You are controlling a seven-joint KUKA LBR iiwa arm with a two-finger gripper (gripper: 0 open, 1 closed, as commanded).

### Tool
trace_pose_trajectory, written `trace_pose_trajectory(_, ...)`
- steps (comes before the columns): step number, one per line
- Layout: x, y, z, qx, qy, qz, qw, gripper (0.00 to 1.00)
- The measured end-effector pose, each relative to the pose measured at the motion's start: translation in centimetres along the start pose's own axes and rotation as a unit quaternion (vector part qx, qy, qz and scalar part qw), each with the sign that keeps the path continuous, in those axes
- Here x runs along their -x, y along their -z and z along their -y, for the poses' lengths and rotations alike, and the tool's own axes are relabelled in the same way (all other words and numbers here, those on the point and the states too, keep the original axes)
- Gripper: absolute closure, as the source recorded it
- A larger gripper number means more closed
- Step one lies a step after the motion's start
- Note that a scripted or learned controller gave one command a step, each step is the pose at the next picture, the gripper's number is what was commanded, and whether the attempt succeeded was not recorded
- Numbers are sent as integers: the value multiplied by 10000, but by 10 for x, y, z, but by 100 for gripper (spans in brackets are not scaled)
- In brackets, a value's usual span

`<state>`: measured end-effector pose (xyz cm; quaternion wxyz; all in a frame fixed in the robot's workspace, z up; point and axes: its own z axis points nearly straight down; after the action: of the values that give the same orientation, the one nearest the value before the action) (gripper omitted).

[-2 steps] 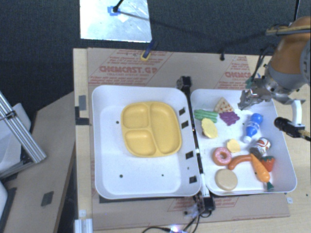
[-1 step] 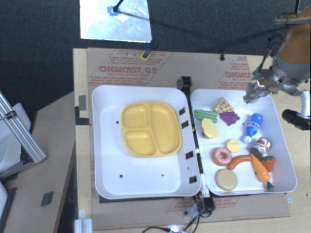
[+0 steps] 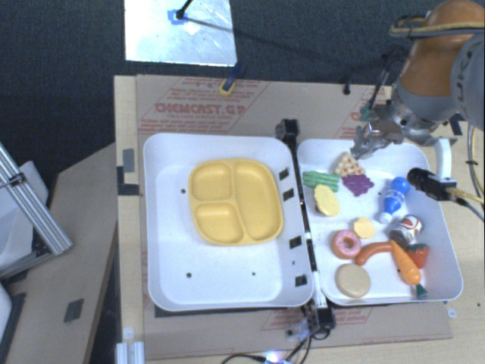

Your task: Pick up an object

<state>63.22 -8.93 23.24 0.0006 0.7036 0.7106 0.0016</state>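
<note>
My gripper hangs over the far edge of the right bin, just above and behind a pizza slice. Nothing shows between its fingers. Close by in that bin lie purple grapes, a green vegetable, a yellow slice and a blue bottle. Nearer the front are a small yellow piece, a pink donut, a sausage, a carrot, a red-and-white ball and a tan cookie.
The left bin holds a yellow divided plate. A black divider runs between the two bins. A shiny square sheet lies on the dark floor behind the bench.
</note>
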Motion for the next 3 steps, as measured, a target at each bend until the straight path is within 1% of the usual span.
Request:
trace_pose_trajectory(1,-56,7,5,-4,0,-1,10000,100)
trace_pose_trajectory(2,-112,8,-2,-2,-4,0,10000,100)
trace_pose_trajectory(3,-157,-4,-4,-8,-7,0,10000,100)
